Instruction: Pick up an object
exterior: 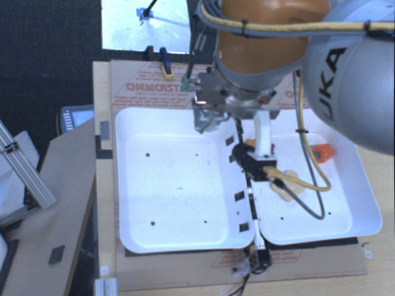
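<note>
Hovering over the left bin's (pixel 173 193) far right corner, the gripper (pixel 207 126) is in view, but I cannot tell whether it is spread or pressed together. In the right bin (pixel 345 217), a pale flat piece (pixel 290 189) lies toward 4 o'clock and an orange object (pixel 323 152) nearer 3 o'clock.

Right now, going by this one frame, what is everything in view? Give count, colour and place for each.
left bin: 1, white, on the view's left side of the bench
right bin: 1, white, beside the left bin
orange object: 1, orange, far right part of the right bin
pale object: 1, beige, middle of the right bin, partly under a yellow cable
cardboard sheet: 1, brown with red print, under both bins
clamp: 1, blue and yellow, at the cardboard's far edge
shiny panel: 1, silvery, beyond the bench
arm: 1, grey with orange band, reaching in from the right
gripper: 1, metallic, over the left bin's far right corner
</note>
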You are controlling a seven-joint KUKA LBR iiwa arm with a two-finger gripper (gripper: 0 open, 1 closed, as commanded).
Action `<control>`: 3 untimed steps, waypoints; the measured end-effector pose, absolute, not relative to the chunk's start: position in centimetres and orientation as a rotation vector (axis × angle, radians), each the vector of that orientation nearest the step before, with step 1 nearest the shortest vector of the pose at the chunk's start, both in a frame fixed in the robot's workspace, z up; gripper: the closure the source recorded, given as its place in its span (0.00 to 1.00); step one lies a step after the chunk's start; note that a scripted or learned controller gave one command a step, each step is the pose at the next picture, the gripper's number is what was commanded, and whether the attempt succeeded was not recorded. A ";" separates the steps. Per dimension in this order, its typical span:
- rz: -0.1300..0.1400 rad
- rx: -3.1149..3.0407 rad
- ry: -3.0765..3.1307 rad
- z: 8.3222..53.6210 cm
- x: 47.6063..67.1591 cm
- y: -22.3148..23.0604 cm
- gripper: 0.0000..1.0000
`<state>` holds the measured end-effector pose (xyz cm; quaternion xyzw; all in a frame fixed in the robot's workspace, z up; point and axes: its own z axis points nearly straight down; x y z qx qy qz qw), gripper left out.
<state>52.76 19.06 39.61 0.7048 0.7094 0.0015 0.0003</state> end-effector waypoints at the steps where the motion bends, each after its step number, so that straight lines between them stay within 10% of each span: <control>1: 0.009 2.226 2.211 44.9 48.6 9.6 1.00; 3: 0.018 2.208 2.231 54.0 48.6 23.4 1.00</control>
